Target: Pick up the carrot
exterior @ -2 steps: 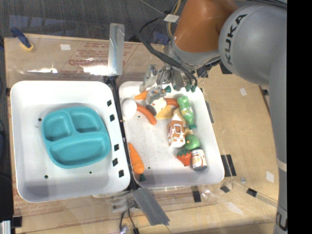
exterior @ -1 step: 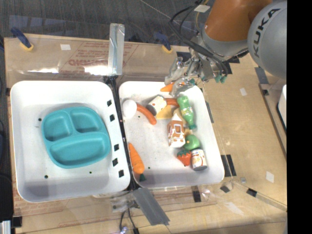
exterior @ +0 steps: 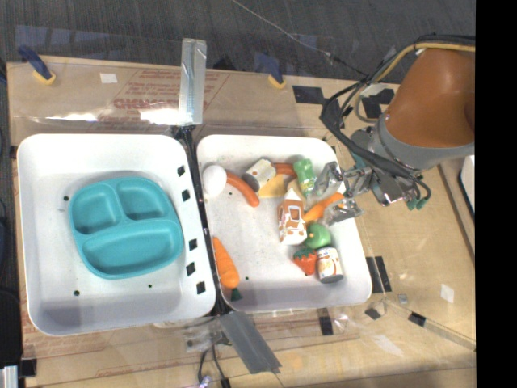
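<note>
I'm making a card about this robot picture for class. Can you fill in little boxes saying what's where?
left bin: holds a teal divided plate
right bin: holds a pile of toy food
carrot: lies by the right bin's left wall, near the front
egg: white, back-left of right bin
small can: front-right of right bin
gripper: at the right bin's right edge, next to an orange piece, far from the carrot
</note>
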Robot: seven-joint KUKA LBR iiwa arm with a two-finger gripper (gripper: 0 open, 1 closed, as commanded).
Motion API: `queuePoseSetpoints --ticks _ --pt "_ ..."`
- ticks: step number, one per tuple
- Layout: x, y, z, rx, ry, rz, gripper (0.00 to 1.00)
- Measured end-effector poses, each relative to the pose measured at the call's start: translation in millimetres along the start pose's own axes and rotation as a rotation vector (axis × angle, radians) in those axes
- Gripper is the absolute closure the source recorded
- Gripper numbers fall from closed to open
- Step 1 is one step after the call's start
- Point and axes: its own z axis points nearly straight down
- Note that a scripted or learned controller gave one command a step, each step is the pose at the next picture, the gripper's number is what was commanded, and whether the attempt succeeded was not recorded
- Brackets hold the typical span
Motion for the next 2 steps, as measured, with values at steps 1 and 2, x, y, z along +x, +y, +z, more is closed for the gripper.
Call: queuePoseSetpoints --ticks 1,2 --pt "35.9 25.0 24.3 -0.004 0.002 -0.171 1.0" --pt "33.6 26.4 13.8 -0.003 0.001 -0.177 1.0"
